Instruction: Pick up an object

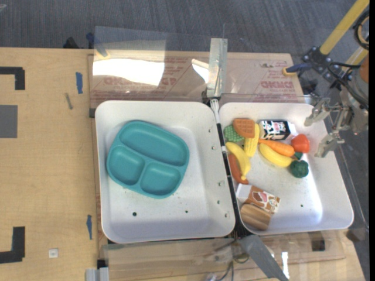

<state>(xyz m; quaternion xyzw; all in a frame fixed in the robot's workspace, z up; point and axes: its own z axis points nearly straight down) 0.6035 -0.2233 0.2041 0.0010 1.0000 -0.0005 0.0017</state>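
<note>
The right bin (328, 206) holds a heap of toy food. In it are a waffle (244, 126), a black-and-white carton (274, 129), a carrot (279, 148) lying on a yellow banana (275, 156), a red tomato (300, 143) and green broccoli (299, 168). A second banana (238, 156) and a red sausage (234, 168) lie by the divider. A brown box (262, 199) and a bread piece (254, 216) sit near the front. My gripper (321, 131) hangs over the bin's right side, just right of the tomato, open with nothing between its fingers.
A teal divided plate (148, 158) lies in the left bin (117, 215). A clear upright panel (217, 66) stands behind the bins at the divider. Cables and a yellow bar (345, 22) crowd the upper right.
</note>
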